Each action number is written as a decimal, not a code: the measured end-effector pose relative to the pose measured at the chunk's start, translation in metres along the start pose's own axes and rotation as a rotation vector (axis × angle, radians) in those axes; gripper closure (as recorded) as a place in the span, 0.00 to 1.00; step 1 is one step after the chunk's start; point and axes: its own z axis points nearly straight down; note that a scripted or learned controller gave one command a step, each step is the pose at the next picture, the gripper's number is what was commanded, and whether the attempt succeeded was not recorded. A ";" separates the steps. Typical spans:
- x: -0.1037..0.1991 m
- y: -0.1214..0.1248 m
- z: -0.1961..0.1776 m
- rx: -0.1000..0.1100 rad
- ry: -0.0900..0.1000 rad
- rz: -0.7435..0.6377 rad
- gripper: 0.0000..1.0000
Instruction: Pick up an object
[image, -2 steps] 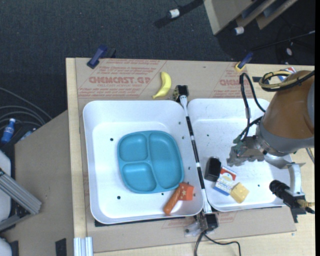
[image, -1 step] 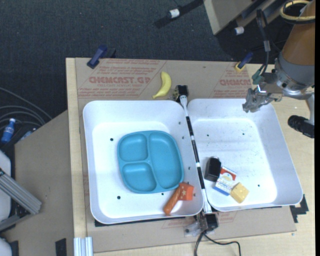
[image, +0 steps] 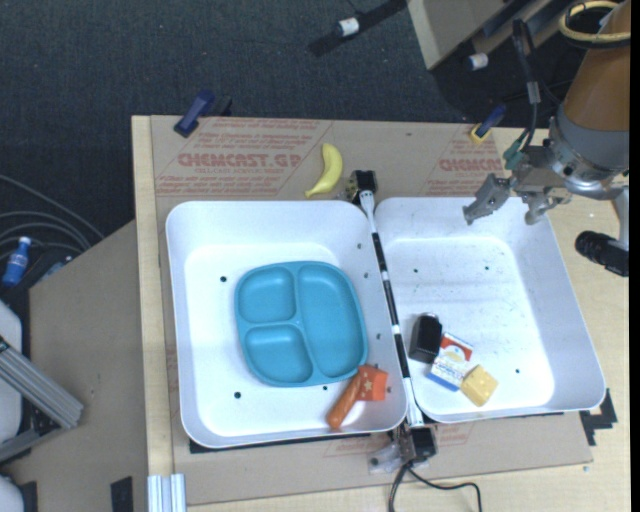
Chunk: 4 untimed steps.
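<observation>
The gripper (image: 508, 199) hangs over the far edge of the right bin (image: 540, 290), its two fingers spread apart with nothing between them — open and empty. Everything worth picking in that bin lies at the opposite end, clustered near the bin's near-left corner, so the line from gripper to goods runs diagonally across the bare white floor, toward the near edge and a little toward the divider between the bins.

Three things crowd together there: a small black block (image: 427, 337) just beside the divider, a red-and-white carton (image: 452, 361) touching or nearly touching it, and a yellow cube (image: 480, 385) against the carton on its near side. The black block stands slightly apart on the far side of the group, which I'd judge makes it the easiest to close on cleanly; its long axis runs roughly from far edge to near edge.

The left bin (image: 200, 300) holds a blue divided plate (image: 298, 322) in its middle and an orange toy carrot (image: 357, 395) by its near-right corner — farther off for this arm. A yellow banana (image: 326, 171) lies on the bench beyond the left bin's far edge.

Whichever is chosen, the move looks like a long crossing of the bin before any descent — the cluster is well apart from the fingers now.
</observation>
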 end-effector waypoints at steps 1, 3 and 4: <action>0.010 -0.058 0.111 0.004 0.002 0.001 0.00; 0.025 -0.116 0.146 -0.022 0.004 0.000 1.00; 0.047 -0.104 0.048 0.000 0.001 0.000 1.00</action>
